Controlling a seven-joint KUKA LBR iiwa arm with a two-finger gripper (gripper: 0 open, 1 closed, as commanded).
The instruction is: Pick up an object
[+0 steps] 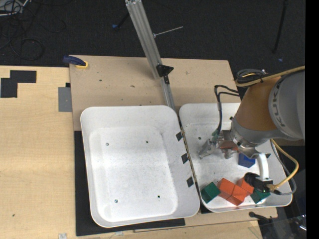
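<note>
While the left bin (134, 213) sits bare of any blocks, all the work is over on the other side of the counter (119, 81). A slanted metal rail (149, 44) runs down toward the seam between the two bins. Crossing that seam, the right bin (199, 116) holds a cluster at its near end: a green block (211, 191), then two orange blocks (227, 187) (242, 190) touching each other, then a darker green piece (259, 196) by the rim. A blue block (245, 159) lies a little farther back, just beside the arm's wrist (259, 113). The end effector (212, 147) hangs low over the bare middle of the right bin, apart from every block. Whether its fingers are spread or pressed together I cannot tell from this angle; nothing shows between them. My guess is the reach is still under way, with no grasp made. Next it would need to shift toward the near cluster or the blue block and settle around one piece.
</note>
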